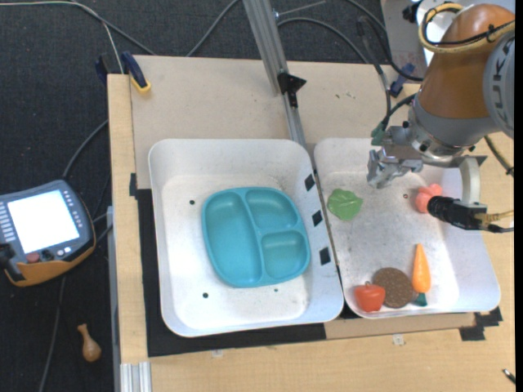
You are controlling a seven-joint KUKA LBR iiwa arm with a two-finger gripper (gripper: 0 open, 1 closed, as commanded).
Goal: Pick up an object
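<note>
1. The right bin (pixel 482 288) holds the toys to grab: a soft-looking green leafy lump (pixel 345 204) by its left wall, a pink piece (pixel 426 198) near the right side, and a smooth orange carrot (pixel 420 269) lower down.
2. Down in the front corner sit a rough brown round patty (pixel 395 287) and a glossy red tomato-like thing (pixel 369 297), touching each other.
3. The gripper (pixel 382 172) hangs over the bin's upper part, between the green lump and the pink piece. Nothing's between its metal fingers; honestly can't tell how wide they're spread.
4. The left bin (pixel 176 305) has a teal plastic tray (pixel 254 236) with three compartments, rounded corners.
5. Both bins are white, shallow and speckled.
</note>
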